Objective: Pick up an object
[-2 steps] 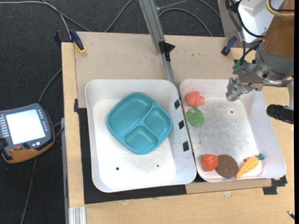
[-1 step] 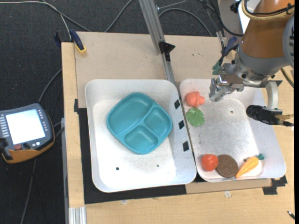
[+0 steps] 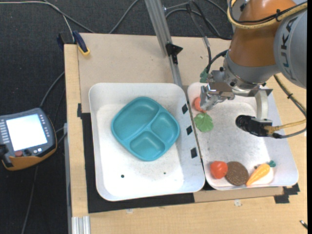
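Partial lettering on the grey arm casing (image 3: 292, 33) at the upper right edge: large dark capitals, cut off by the frame, with only a "U" and part of a following letter legible, consistent with the maker's name but not readable in full. Bright screen of the handheld pendant (image 3: 24, 138) at the left edge: washed out, no characters legible. No readable labels, numbers or signs on the bins, the teal plate, the toy foods or the bench
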Motion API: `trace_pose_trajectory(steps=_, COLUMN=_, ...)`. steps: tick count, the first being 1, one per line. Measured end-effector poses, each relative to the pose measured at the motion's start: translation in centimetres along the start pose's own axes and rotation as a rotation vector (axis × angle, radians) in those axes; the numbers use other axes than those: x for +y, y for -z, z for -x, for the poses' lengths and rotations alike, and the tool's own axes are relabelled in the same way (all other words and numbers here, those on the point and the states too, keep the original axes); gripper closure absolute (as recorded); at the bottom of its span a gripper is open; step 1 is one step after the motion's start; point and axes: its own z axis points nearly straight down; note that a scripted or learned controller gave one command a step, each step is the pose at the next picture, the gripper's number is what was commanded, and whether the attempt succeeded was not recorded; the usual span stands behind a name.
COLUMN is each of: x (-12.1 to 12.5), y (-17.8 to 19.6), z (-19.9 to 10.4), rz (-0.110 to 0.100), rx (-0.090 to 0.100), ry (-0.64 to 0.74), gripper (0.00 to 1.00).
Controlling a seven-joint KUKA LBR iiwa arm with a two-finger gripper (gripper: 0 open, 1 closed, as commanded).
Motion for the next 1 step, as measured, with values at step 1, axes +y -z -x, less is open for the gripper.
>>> trace_pose_trajectory(steps=1, x=-0.76, y=-0.47, z=-4.7, rz=0.0, rx=0.0, ry=-0.001, gripper=1.0)
